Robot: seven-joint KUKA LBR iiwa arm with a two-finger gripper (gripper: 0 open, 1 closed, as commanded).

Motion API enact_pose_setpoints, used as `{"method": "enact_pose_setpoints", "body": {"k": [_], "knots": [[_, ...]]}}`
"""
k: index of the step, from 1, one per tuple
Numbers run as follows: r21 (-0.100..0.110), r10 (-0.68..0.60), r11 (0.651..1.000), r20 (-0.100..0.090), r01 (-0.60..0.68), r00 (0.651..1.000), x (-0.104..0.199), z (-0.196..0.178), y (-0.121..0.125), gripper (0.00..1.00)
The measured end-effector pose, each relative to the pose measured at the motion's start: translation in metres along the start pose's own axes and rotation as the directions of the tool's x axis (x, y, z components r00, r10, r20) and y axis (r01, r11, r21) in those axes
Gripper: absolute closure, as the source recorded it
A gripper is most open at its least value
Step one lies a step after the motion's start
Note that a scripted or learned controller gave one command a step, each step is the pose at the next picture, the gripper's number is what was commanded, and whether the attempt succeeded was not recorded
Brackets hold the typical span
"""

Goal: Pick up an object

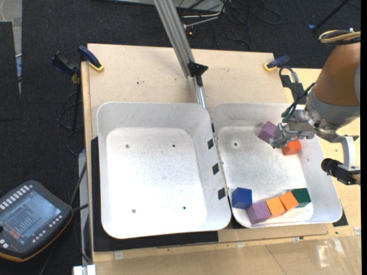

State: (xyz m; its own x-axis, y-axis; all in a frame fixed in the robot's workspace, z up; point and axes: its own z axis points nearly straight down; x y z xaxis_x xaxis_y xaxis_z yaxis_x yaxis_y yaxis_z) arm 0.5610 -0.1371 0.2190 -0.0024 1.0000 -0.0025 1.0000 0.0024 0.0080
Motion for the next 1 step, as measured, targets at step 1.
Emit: {"method": "enact_pose_setpoints", "body": {"k": [1], "knots": [[0.001, -0.001, 1.0, 0.0, 0.001, 1.0, -0.0002, -0.0391, 0.0019, 1.0]]}}
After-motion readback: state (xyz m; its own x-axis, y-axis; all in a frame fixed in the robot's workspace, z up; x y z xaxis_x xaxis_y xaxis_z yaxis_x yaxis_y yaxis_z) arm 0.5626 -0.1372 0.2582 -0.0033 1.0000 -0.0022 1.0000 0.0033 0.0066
